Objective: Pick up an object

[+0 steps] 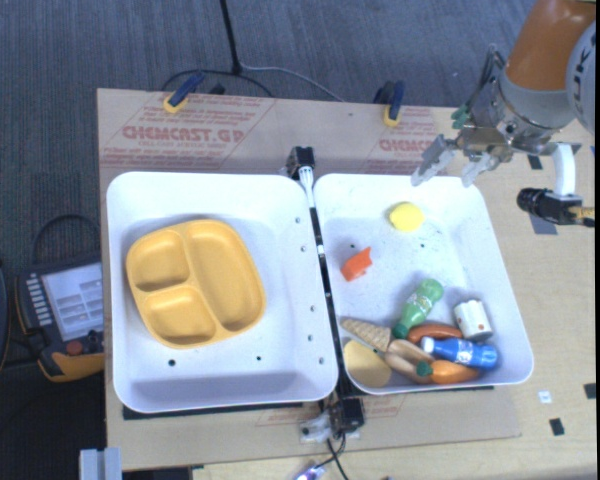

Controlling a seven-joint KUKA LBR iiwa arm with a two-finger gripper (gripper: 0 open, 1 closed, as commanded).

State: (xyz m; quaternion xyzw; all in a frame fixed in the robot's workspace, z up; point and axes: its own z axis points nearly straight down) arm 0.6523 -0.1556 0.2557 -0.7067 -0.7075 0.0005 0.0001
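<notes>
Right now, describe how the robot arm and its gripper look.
The grey KUKA arm carries a broad orange band above its wrist. Below it sits a metallic grey two-finger gripper with thin pale fingers, small green details and thin cabling near the wrist.

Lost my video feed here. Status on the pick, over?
Gripper open, holding nothing, above right bin's far rim. Nearest pick: yellow ball, untouched. Orange piece mid-bin, rest piled at near corner. Nothing in the way.
</notes>
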